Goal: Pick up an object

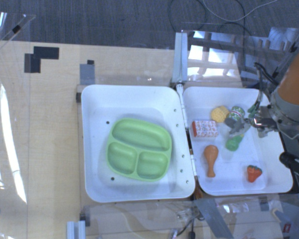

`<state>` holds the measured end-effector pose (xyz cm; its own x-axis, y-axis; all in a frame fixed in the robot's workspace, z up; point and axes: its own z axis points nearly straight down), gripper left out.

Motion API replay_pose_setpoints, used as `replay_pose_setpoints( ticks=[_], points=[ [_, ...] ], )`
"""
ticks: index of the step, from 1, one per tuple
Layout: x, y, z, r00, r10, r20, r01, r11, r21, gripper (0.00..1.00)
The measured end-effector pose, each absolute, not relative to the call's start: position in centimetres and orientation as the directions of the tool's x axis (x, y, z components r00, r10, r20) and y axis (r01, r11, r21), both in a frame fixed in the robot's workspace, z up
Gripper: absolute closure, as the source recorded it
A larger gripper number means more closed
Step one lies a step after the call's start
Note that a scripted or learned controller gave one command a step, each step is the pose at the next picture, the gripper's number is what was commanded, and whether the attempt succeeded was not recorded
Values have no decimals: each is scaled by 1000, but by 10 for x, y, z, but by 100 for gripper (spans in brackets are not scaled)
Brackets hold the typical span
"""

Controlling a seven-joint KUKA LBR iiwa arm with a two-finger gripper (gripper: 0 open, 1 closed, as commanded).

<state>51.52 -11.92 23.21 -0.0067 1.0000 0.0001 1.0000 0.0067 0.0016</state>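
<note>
Below: wooden bench | two white bins | dark carpet behind

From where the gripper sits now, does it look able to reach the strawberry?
Probably yes. The strawberry lies alone on the right bin's floor, apart from the drumstick, and the gripper hangs above the same bin, by the green bottle.

green tray in left bin, tool over right bin (toys inside)
</note>
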Motion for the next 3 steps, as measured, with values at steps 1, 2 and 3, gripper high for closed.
replay_pose_setpoints(
  ticks=[1, 2, 3],
  points=[
    [548, -151, 88, 2, 1000, 0, 1000, -2, 9, 0],
    [551, -150, 98, 0, 1000, 0, 1000, 0, 15, 100],
    [603, -118, 187, -44, 999, -1, 999, 44, 5, 100]
  ],
)
